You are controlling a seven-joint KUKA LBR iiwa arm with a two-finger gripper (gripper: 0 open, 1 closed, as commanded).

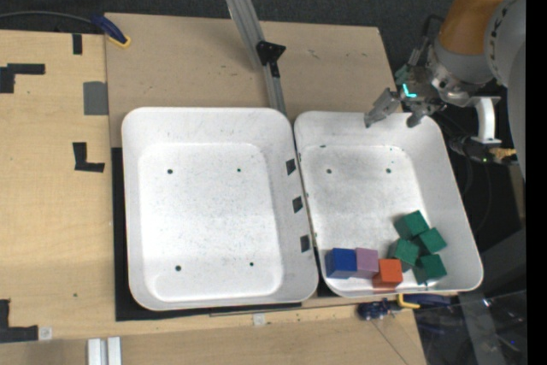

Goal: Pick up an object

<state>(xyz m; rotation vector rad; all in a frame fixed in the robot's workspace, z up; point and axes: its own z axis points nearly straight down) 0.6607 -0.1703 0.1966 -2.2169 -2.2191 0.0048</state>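
Observation:
Several small blocks lie in the near right corner of the right bin [359,175]: a blue block [341,261], a lilac block [367,260], an orange block [390,272], and several green blocks [419,244] stacked beside them. My gripper [396,114] hangs over the far rim of the right bin, well away from the blocks. Its two fingers [379,110] stand spread apart with nothing between them.
The left bin [205,201] sits beside the right one. A slanted metal pole [244,8] with a black clamp runs from the top down to the bins' far edge. A blue-yellow clip [111,28] lies at the bench's far left.

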